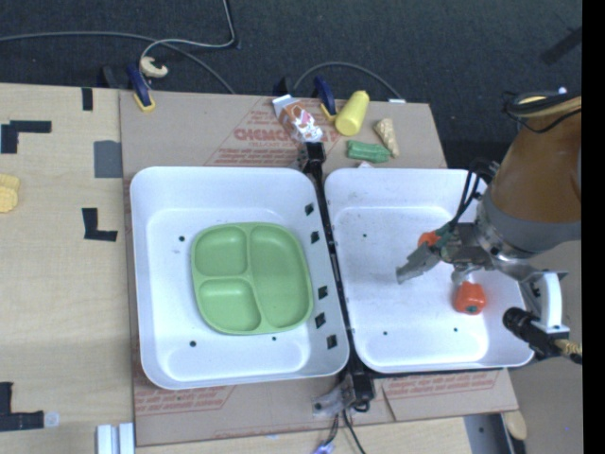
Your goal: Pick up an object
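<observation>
Grey-and-orange arm (544, 173) is cut off at the right edge and covers the right white bin's (397, 348) far-right rim. Small orange-red round object (469, 298) partly tucked under the gripper (430, 258); fingertip gap too blurred to read. Label on small carton (301, 119) behind the bins illegible.

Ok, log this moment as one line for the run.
gripper: over right bin, holds nothing seen | orange object: on bin floor beside it | green plate: left bin
</observation>
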